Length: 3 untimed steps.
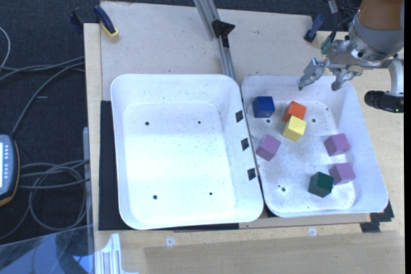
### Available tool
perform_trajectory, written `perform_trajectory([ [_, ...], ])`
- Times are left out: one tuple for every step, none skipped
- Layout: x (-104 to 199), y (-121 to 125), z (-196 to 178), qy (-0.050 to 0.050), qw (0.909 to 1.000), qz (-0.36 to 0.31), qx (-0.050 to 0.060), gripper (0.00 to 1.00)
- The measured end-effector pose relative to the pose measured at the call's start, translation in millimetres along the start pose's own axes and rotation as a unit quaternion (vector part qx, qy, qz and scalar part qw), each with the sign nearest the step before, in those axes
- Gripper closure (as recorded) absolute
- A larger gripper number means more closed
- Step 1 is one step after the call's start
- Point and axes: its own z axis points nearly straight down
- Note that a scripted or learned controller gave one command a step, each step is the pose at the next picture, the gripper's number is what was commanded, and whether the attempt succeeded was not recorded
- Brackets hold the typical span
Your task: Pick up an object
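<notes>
**End effector poised over the upper rim of the right bin**

Dark carpet and loose cables surround your table (160,42), which carries two white bins side by side. Your end effector (326,81) hangs at the upper right of the frame, over the top edge of the right bin (369,157), its two fingers spread apart with nothing between them. The nearest pickable things lie just below and left of it in the frame: the orange cube (296,110), touching the yellow cube (294,128) beneath it, with the blue cube (262,106) further left. Judging from this, your shortest move is down-left in the frame toward the orange cube; its contact with the yellow one may crowd the fingers.
</notes>
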Motion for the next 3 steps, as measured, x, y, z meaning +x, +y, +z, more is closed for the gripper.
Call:
perform_trajectory([
  [-7,-8,55,0.000,1.0000,0.001,0.001,0.00],
  [-4,-10,97,0.000,1.0000,0.001,0.000,0.00],
  [-4,-7,82,-0.001,1.0000,0.001,-0.005,1.00],
])
